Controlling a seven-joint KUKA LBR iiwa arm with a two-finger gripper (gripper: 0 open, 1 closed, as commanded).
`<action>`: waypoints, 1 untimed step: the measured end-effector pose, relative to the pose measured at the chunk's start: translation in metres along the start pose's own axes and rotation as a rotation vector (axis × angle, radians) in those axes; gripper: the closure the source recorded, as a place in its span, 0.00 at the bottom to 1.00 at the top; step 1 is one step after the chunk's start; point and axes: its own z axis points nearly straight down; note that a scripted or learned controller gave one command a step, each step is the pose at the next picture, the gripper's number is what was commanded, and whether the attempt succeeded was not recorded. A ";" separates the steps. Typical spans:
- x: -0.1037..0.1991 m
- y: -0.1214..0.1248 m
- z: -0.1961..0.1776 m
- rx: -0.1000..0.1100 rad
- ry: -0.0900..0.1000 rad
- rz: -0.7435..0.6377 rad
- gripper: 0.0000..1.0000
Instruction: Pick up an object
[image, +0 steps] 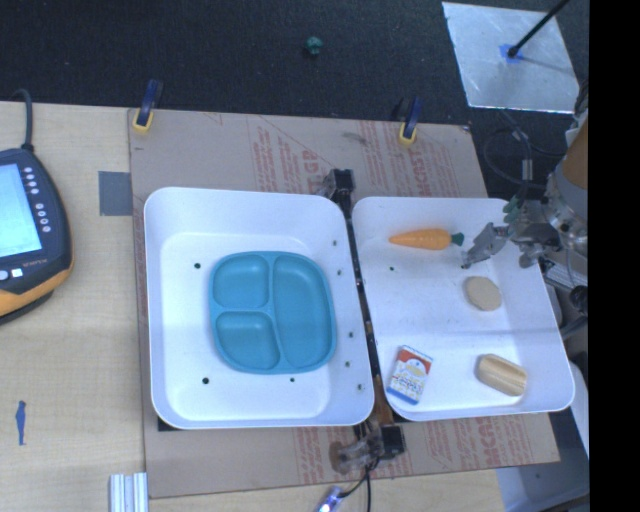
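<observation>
Bench (80, 340) — cardboard sheet (300, 150), two bins (165, 300), pendant (25, 225).

Over on the left, the left bin (160, 300) carries a blue divided plate (272, 311), three compartments, lying flat near the middle. Both bins sit on a brown cardboard sheet (300, 150) with red printed lettering, pinned at the far edge by two blue-and-yellow clamps (147, 106), one near each top corner. A grey tape patch (114, 192) lies on the wooden bench (60, 400) just left of the cardboard. At the far left edge rests a teach pendant (28, 235), black and orange, screen lit. Beyond the bench, dark floor with a small green speck (314, 44).
</observation>
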 end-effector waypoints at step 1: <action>-0.012 0.012 0.111 0.003 0.000 0.000 0.00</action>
